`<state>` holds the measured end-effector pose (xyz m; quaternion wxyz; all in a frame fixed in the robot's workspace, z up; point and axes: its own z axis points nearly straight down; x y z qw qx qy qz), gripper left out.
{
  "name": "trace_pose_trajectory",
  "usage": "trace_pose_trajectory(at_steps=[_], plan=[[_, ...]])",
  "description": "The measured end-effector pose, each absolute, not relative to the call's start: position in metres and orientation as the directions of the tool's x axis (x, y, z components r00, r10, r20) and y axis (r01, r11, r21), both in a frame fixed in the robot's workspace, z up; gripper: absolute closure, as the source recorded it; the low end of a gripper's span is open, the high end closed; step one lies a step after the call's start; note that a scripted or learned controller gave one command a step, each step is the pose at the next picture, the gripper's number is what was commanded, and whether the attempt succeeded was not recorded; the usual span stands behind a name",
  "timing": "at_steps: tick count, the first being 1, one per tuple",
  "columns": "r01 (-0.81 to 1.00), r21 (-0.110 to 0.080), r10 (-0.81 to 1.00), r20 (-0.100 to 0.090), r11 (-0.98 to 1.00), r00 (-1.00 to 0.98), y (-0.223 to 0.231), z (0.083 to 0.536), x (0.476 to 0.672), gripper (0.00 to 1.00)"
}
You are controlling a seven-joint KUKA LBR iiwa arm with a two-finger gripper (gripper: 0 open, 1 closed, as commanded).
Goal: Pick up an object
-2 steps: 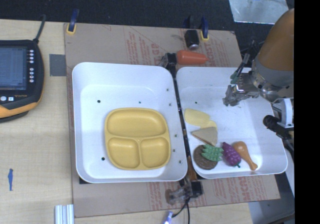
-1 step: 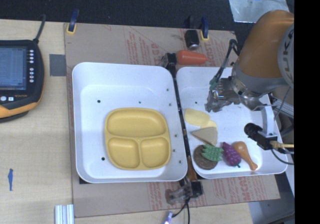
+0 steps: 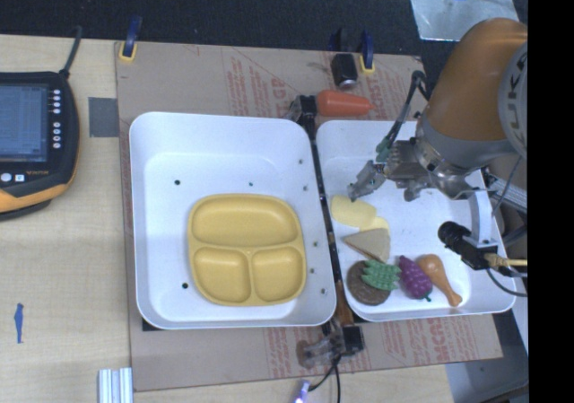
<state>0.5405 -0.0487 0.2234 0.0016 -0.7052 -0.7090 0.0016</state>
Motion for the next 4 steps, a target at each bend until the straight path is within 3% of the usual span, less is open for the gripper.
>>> trace_pose_trajectory(at_steps=[1,2,3,4], plan=[[1.000,-0.004,1.000,-0.001,0.004,-0.004,-0.073,0.191,0.484,0.00],[1.000,-0.002,1.000,-0.001,0.005,-0.005,-0.095,0.092,0.576,0.00],[1.000,-0.005,1.000,0.001,0.006,-0.006,-0.095,0.091,0.475,0.00],[1.000,-0.002,1.000,0.000,0.002,-0.002,-0.145,0.092,0.520,0.00]])
